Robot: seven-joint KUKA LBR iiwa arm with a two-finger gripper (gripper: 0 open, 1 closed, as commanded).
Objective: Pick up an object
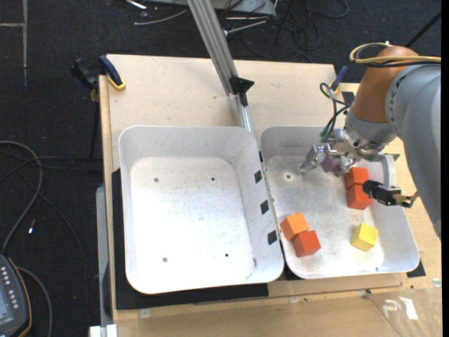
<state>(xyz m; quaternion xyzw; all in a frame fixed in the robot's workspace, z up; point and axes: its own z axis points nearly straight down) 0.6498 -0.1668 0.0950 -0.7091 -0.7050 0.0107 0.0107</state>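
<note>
At the left of the frame the left bin (140, 188) sits bare and white, speckled with small dark marks, and plays no part in the pick for now. Just right of the seam between the bins, in the lower middle of the frame, a light orange block (294, 225) touches a red-orange block (306, 243) near the right bin (280, 146) wall. Further right and higher, the gripper (317, 159) hangs low over the upper part of that bin, with something small and purple (328, 162) right at its fingers; whether they are spread, pressed together or pinching that purple piece cannot be told from this slanted view. Right of it stands a tall red-orange block (358, 188), and below that, toward the lower right, a yellow cube (364, 236) lies on its own. The likely trouble is crowding: the tall block stands just beside the wrist (365, 135), so a descent or a sideways shift could knock it over or push it into the bin wall. If the purple piece is the target, a shallow or off-centre grip could let it slip free on the lift. The touching orange pair would be awkward too, since fingers closing on one may shove the other. No brand, label or readable writing appears on the bins, blocks or arm.
</note>
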